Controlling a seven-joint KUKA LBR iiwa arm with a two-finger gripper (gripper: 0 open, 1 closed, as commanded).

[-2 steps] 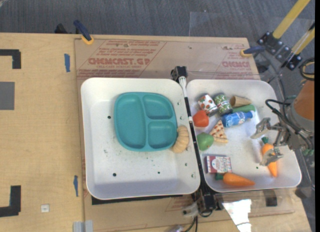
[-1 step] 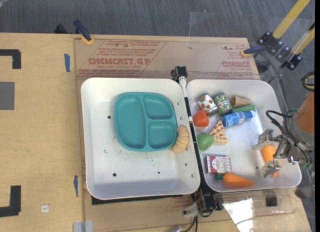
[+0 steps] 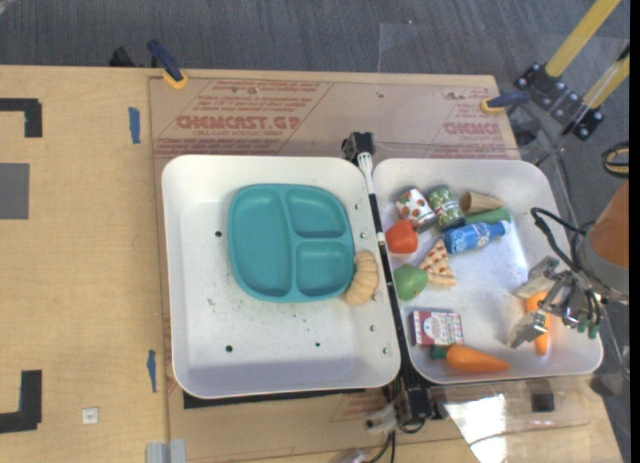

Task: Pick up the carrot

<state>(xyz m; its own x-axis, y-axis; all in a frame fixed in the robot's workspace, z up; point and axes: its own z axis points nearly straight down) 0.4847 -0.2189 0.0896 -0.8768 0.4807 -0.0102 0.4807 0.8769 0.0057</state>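
A: Camera view — where did the orange tapered carrot [image 3: 476, 358] lie?

B: Flat at the near edge of the right white bin [image 3: 572, 213], just beside a small red-and-white carton [image 3: 437, 328].

A: And the two-finger gripper [image 3: 546, 316]?

B: Above the bin's right side, near the carrot but apart from it. I couldn't tell its grip. The teal divided plate [image 3: 291, 241] sat in the left bin [image 3: 190, 281].

A grey carpet floor [image 3: 300, 11] fills the 12 o'clock side. The light wooden worktop [image 3: 70, 251] carries black tape marks [image 3: 28, 116] at 9 o'clock, blue tape bits [image 3: 134, 124], and a printed cardboard sheet [image 3: 320, 116]. Yellow bars [image 3: 595, 16] stand at 1 o'clock.
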